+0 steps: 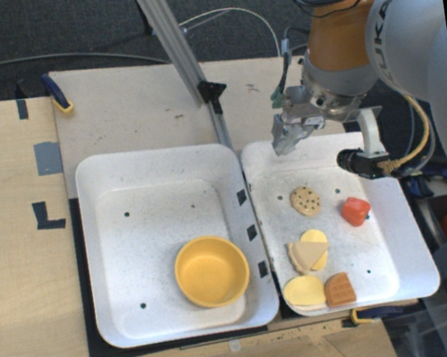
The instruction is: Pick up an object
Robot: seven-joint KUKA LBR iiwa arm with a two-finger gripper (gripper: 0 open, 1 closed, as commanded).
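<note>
My gripper [287, 141] hangs over the far left corner of the right bin [395, 214], with nothing seen between its fingers. Below it in that bin lie a round speckled cookie [305, 200], a red-orange piece [356, 211], a tan and yellow wedge [310, 251], a pale yellow disc [305, 292] and a brown waffle-like square [339, 289]. The cookie is the nearest thing to the gripper, a short way toward the front. A yellow bowl [211, 270] sits upright in the left bin [108, 182].
A grey metal pole [177, 47] slants up from the bench behind the bins, where they meet. The arm and its orange band [349, 13] stand over the right bin's far right side. Tape marks lie on the wooden bench at left.
</note>
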